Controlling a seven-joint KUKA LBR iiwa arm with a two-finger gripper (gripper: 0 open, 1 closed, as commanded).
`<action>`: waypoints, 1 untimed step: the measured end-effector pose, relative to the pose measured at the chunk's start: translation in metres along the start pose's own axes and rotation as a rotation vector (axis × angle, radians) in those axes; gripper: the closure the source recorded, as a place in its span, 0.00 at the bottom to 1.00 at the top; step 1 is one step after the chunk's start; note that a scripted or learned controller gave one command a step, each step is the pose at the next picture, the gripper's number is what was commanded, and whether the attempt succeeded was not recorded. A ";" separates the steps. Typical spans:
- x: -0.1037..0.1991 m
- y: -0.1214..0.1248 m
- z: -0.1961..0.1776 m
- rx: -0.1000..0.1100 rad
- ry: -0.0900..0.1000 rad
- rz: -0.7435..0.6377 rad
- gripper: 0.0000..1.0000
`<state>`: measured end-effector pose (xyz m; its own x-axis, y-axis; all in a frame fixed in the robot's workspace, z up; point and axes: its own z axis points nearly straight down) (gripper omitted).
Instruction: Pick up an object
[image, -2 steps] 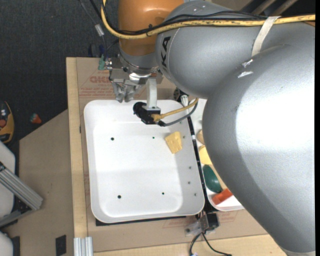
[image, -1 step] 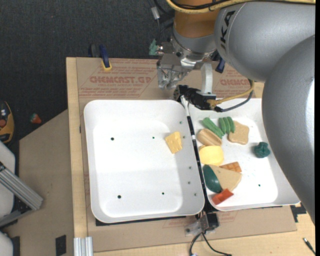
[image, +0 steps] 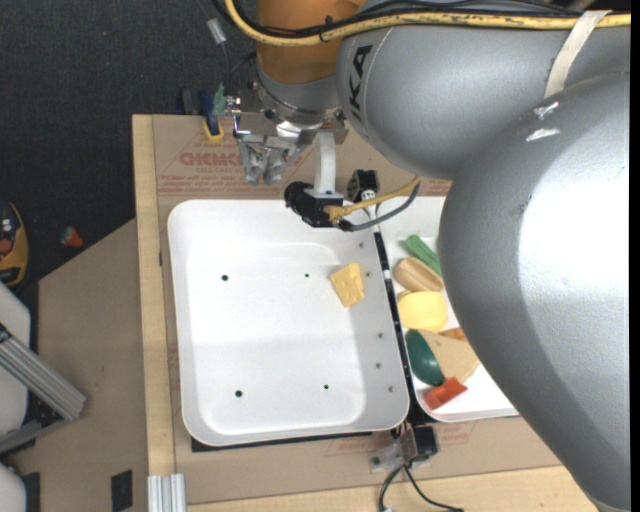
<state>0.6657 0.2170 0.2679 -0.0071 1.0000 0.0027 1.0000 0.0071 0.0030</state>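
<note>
- The hand (image: 262, 168) hangs below the orange band (image: 300, 15), over the surface (image: 160, 300) just beyond the far edge of the left bin (image: 260, 340), a little left of that edge's middle.
- From this slant I cannot tell whether the hand is apart or together.
- The arm (image: 520, 200) comes in from the right and covers much of the right bin (image: 480, 408).
- The left bin lies on the brown surface, and its far edge is near the hand.
- A yellow chunk (image: 348, 284) lies on the floor of the left bin, close to its right edge and in its far half, well apart from the hand.
- Along the left edge of the right bin a row of things runs from far to near:
  - a green stick (image: 425, 250), tilted, at the far end;
  - a tan roll (image: 418, 274) just beside it;
  - a yellow lump (image: 422, 310), touching the roll;
  - a dark green piece (image: 423, 360);
  - a red piece (image: 447, 391) near the bin's near edge.
- A small blue-and-yellow item (image: 213, 108) sits at the far left corner of the surface, left of the hand.
- A metal rail (image: 40, 375) lies off the surface's left edge, on the near side.
</note>
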 end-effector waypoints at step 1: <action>-0.042 0.002 -0.047 -0.004 -0.002 0.011 1.00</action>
